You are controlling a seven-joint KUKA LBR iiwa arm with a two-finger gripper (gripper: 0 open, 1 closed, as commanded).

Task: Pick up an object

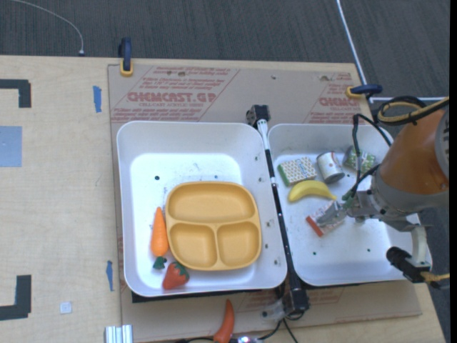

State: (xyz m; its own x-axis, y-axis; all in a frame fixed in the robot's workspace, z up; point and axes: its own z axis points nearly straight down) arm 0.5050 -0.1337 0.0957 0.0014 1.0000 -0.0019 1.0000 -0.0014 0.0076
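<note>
the gripper [327,219] reaches into the right bin [357,263] from the right, and whether it is spread or closed cannot be told from this slant. a small red-orange piece [315,226] lies just beside its tip on the left, and touch cannot be judged. a banana [310,190] lies just beyond the tip, with a patterned packet [298,169] and a small can [329,166] further beyond. well to the left, the left bin [136,148] holds a yellow divided plate [213,224], a carrot [159,232] and a strawberry [175,275].
</note>
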